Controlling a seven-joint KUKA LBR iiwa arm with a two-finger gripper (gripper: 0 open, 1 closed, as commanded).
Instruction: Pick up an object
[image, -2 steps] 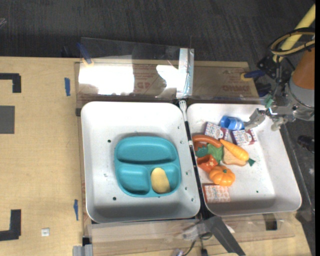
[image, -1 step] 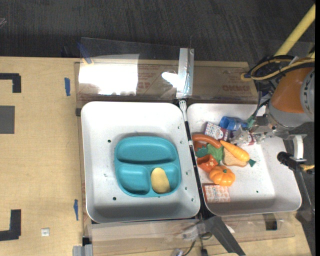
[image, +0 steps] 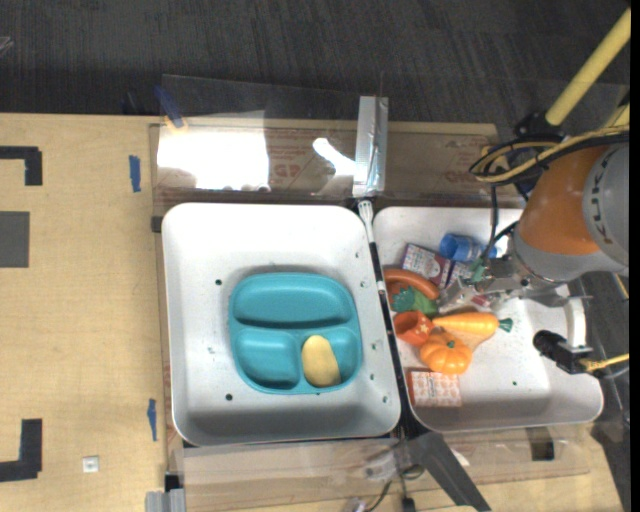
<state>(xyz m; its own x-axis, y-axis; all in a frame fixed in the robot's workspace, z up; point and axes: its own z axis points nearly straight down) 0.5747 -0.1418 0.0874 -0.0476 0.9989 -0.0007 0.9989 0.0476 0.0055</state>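
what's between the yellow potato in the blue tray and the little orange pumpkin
In the camera view, between the potato and pumpkin lie the blue tray's edge and the bins' adjoining walls.

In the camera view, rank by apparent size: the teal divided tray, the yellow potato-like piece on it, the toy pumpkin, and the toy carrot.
1. teal divided tray, clearly largest.
2. toy carrot, longest of the small items.
3. toy pumpkin and yellow potato-like piece look about alike, so no ranking between them.

White bins (image: 190, 330). L bin: teal tray (image: 290, 330) w/ yellow potato (image: 320, 360). R bin: orange pumpkin (image: 446, 354), orange carrot (image: 470, 325) w/ green tip, blue cup (image: 458, 246), purple packet (image: 424, 262). Arm (image: 575, 215): grey w/ orange band. Bench (image: 70, 300) tan.
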